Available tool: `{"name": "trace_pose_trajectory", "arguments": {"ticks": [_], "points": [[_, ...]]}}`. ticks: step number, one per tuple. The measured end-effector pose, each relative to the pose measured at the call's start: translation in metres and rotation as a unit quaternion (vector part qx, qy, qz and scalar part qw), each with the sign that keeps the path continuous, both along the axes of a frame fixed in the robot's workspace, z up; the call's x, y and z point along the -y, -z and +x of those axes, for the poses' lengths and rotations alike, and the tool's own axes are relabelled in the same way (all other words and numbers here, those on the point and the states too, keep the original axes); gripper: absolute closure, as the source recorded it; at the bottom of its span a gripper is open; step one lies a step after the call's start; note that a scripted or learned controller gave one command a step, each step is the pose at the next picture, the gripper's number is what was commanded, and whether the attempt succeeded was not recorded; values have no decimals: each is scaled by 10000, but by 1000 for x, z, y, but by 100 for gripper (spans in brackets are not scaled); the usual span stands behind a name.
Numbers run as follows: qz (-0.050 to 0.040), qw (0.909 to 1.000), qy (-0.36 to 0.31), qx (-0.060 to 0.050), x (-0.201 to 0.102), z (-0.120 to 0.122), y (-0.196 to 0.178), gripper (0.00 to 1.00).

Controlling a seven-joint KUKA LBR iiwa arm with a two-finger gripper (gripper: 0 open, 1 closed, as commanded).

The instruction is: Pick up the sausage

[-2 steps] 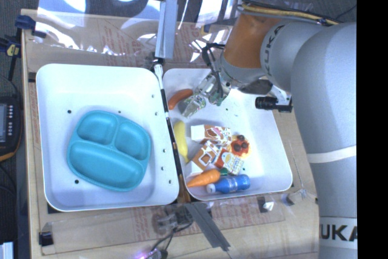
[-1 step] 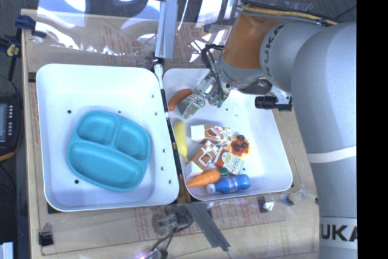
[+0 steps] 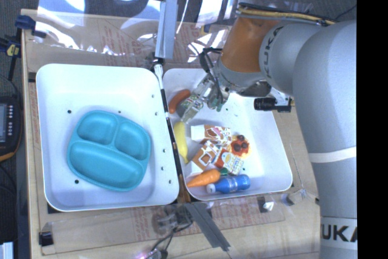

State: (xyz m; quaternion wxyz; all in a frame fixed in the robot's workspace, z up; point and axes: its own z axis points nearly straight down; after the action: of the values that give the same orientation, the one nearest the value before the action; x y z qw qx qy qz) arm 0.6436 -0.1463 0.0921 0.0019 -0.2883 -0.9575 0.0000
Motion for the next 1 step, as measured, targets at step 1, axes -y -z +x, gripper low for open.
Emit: {"name": "trace_pose_trajectory", "arguments": {"ticks": [1], "points": [[-6, 9998, -186, 27, -13, 6, -1, 0]]}}
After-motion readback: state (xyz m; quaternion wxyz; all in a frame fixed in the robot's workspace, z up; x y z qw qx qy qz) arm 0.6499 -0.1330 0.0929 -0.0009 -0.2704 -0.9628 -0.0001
